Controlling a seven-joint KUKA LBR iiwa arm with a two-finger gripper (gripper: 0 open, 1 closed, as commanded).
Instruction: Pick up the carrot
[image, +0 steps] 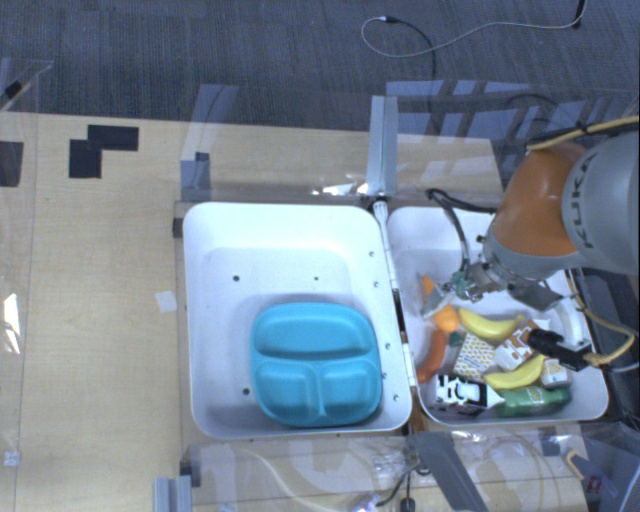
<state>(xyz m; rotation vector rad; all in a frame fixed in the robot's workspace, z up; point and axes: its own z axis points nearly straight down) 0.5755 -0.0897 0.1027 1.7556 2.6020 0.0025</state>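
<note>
Pale wood-grain bench (90, 300), matte, with black block-shaped marks at its far left.

Left bin (220, 300): shallow, white, smooth plastic with rounded corners and a few small dark holes in its floor. In it sits a light-blue divided tray (315, 362), glossy, rounded rectangle, three compartments: one long one on the far side, two smaller on the near side. The tray lies in the bin's near right part.

A metal divider rail (392, 290) runs between the two bins.

Right bin (410, 230): same white plastic, crowded at its near end. The carrot (435, 352) lies along the left wall, orange, tapered, smooth, running roughly near-to-far. A smaller orange piece (445, 318) sits just beyond its far end. To the right: two yellow bananas, one (488, 324) curved beside the orange piece, another (516, 375) nearer the front. A patterned carton (474, 354) lies between them. A black-and-white packet (460, 392) and a green item (530, 401) lie at the near wall.

Gripper (468, 283) hangs over the middle of the right bin, under the orange band (530, 210) of the grey arm. Fingers: cannot tell whether apart or together, too small and cluttered. The carrot lies near-left of the gripper, apart from it.
</note>
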